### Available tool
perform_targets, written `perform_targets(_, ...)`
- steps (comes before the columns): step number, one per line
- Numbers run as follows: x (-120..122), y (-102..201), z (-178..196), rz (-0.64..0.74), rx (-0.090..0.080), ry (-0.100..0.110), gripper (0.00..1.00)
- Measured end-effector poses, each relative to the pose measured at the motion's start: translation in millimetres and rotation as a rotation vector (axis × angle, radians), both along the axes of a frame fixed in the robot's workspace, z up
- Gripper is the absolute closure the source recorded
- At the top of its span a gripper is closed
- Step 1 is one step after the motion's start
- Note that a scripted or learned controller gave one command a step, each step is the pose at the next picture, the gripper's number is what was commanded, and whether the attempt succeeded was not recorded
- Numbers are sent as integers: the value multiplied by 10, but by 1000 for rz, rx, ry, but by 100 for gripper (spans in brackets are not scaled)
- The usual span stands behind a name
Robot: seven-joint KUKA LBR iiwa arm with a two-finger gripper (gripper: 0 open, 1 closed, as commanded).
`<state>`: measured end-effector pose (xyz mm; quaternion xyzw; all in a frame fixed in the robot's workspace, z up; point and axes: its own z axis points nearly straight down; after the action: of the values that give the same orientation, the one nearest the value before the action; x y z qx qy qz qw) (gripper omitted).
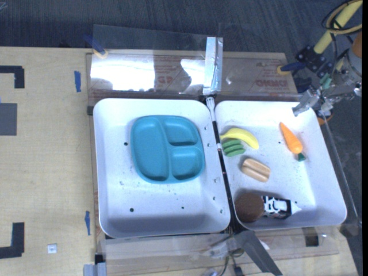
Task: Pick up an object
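Right bin [328, 171]: a banana [241, 137] touching a green piece [233, 148], a carrot [291, 139], a bread roll [255, 169], a brown ball [249, 207], and a black-and-white toy [279, 206]. Left bin [109, 154]: a blue divided plate [168, 148]. Gripper [315, 103] hangs over the right bin's far corner; jaw state cannot be told.

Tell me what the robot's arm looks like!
At the camera view's top right, the arm's end is a tangle of small metal and dark parts. Yellow cables loop above it, and there are little dabs of blue and orange. It's too small to make out more.
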<state>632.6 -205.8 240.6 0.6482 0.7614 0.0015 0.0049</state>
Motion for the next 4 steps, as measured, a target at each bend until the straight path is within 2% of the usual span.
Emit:
perform_targets(1, -342, -138, -1050, -94, 8, 13, 0)
perform_targets(2, -84, -27, -1516, -125, 20, 0, 0)
perform_targets(3, -84, -60, -1406, -123, 10, -3, 100)
perform_targets(4, 80, 604, -1286, -73, 5, 6, 100)
